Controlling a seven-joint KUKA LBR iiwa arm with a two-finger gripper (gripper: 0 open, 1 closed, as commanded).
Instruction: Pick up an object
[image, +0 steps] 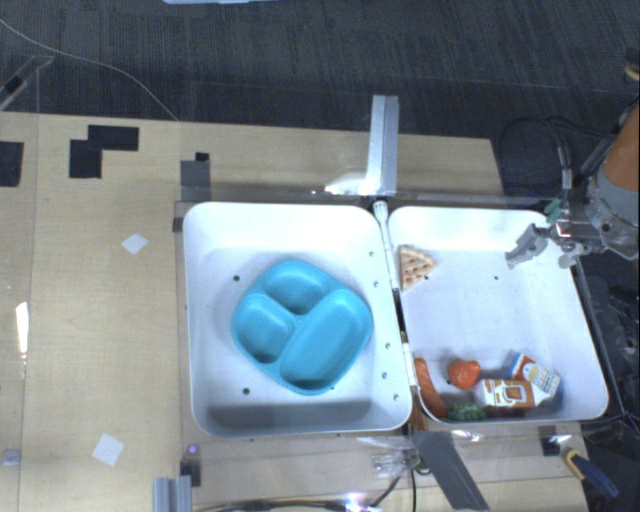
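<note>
Camera view: the gripper (545, 240) hangs over the far right corner of the right bin (500, 300), holding nothing that can be seen

Whether the claw is open or shut cannot be told from here. The things to pick lie apart from it: a waffle-patterned wedge (415, 264) against the bin's left wall near the far end, and along the near wall an orange sausage shape (428, 388), a red tomato-like piece (464, 374), a green sprig (465, 410) and a small carton (515, 390). The left bin (210, 330) holds a blue sectioned tray (302, 325)
</note>
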